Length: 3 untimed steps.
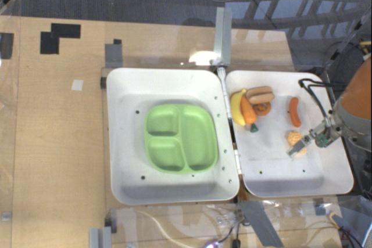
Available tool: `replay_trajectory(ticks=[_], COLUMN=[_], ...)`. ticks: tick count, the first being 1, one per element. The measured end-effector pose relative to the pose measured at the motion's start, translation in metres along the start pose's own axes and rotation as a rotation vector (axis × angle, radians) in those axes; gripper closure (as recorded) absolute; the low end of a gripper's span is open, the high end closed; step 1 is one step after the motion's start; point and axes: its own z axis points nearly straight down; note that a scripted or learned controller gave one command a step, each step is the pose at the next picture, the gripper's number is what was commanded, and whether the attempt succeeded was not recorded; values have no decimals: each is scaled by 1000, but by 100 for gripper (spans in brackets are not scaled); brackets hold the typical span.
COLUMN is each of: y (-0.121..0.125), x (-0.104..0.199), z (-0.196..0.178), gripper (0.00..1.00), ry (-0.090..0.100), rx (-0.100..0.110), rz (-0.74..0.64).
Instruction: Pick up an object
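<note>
- White plastic, two shallow bins side by side: left bin (116,142) mid-frame, right bin (325,177) toward the right edge, both on a pale wooden bench (52,142).
- Green divided plate (181,137) sitting in the middle of the left bin, three compartments, nothing in them.
- Grey arm with the orange band (357,99) coming in at the right edge, wrist angled down and leftward over the right bin's right half.
- Yellow banana (237,108) at the upper left of the right bin, with an orange carrot (249,114) lying against it and a hot dog in a bun (260,95) touching just above.
- Red sausage (294,111) lying alone, upper middle of the right bin, apart from that pile.
- Gripper (303,145) low over the bin floor, right-centre of the frame; can't tell if open or closed, too small and blurry.
- Small orange-yellow piece (294,137) just beside the gripper tip, maybe touching, hard to say. Probably the target.
- Looks like toy food: light, stiff, likely a bit slick, nothing fragile. Small and low, so best pinched across the narrow sides, coming down close to the floor. Easy to nudge away instead of grabbing.
</note>
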Motion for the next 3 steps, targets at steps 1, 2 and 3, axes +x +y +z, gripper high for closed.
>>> replay_trajectory(ticks=[1, 2, 3], y=[16, 19, -4], x=[-35, -36, -15], z=[55, 43, 51], gripper=[0, 100, 100], ry=[-7, -9, 0], rx=[-7, -12, 1], rz=[30, 31, -211])
